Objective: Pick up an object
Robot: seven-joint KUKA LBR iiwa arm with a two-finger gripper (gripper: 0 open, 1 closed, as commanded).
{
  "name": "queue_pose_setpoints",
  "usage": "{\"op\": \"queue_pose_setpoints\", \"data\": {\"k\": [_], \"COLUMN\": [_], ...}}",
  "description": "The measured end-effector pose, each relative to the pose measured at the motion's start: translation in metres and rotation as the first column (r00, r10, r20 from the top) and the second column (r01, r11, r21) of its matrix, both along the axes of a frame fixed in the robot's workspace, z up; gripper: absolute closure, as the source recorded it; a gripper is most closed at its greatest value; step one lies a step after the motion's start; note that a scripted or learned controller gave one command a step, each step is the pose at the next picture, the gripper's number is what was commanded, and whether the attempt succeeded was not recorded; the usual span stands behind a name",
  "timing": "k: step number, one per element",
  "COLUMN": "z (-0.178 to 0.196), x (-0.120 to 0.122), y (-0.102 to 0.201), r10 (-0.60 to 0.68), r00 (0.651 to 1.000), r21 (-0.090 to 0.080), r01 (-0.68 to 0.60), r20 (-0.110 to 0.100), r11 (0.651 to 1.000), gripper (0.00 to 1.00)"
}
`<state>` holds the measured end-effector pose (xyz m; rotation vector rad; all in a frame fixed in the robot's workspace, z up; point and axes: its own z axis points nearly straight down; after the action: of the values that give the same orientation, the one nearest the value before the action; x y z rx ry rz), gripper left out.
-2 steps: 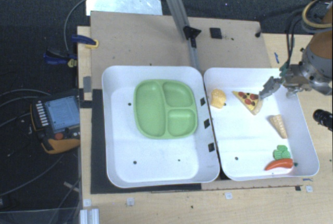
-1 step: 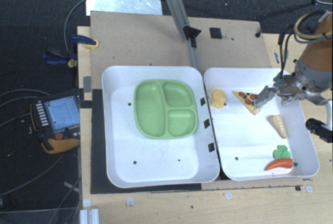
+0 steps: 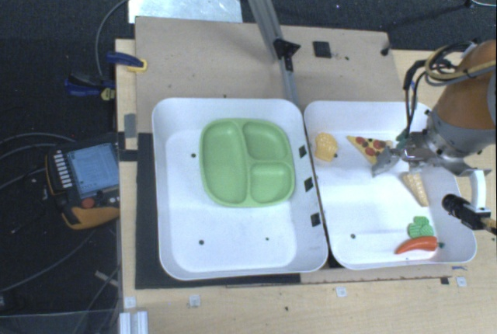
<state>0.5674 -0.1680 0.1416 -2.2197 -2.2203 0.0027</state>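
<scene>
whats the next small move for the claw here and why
Probably lower straight down onto the pizza slice: the claw hovers at its lower right end in the right bin, with nothing visibly between its fingers. The cone-shaped piece is a close alternative.

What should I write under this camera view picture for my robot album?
The robot's tool hovers beside a toy pizza slice in the right bin, near a toy carrot.

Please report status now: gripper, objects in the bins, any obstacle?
Gripper low in right bin, fingers beside pizza slice, nothing held. Yellow toy, cone, carrot loose. Green plate in left bin. No obstacle.
</scene>
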Motion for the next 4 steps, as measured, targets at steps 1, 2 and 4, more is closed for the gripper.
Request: {"op": "queue_pose_setpoints", "data": {"k": [1,2,4], "z": [-0.052,-0.038,0.070], "x": [0.000,0.002,0.005], "y": [0.000,0.000,-0.006], "r10": [0.000,0.001,0.004], "r00": [1.000,1.000,1.000], "r21": [0.000,-0.002,-0.003], "r01": [0.000,-0.001,-0.004], "r20": [0.000,0.007,0.011], "r11": [1.000,1.000,1.000], "gripper": [0.00,1.00,1.00]}}
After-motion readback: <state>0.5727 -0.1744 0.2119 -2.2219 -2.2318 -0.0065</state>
